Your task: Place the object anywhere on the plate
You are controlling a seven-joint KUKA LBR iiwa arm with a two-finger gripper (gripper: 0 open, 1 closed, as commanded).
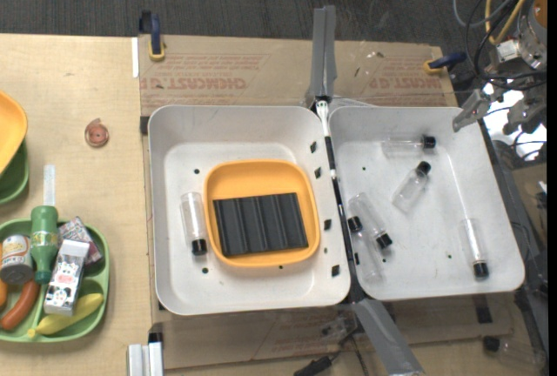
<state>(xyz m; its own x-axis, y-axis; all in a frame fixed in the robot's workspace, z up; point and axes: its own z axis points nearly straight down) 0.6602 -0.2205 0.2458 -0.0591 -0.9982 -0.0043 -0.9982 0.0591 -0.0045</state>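
while the end effector (500,109) sits off the right bin's (496,218) top-right corner, grip state unclear, vials lie there; one vial (191,222) beside the orange plate (261,178).

Plate (261,180) top open; vial (191,222) beside left rim.

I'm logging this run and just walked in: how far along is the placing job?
Nothing looks done yet. The orange square plate in the left white bin carries only a dark ribbed slab. One clear black-capped vial lies beside the plate, not on it; others, like this vial, lie in the right bin. The gripper sits at that bin's far corner. Picking and placing remain.
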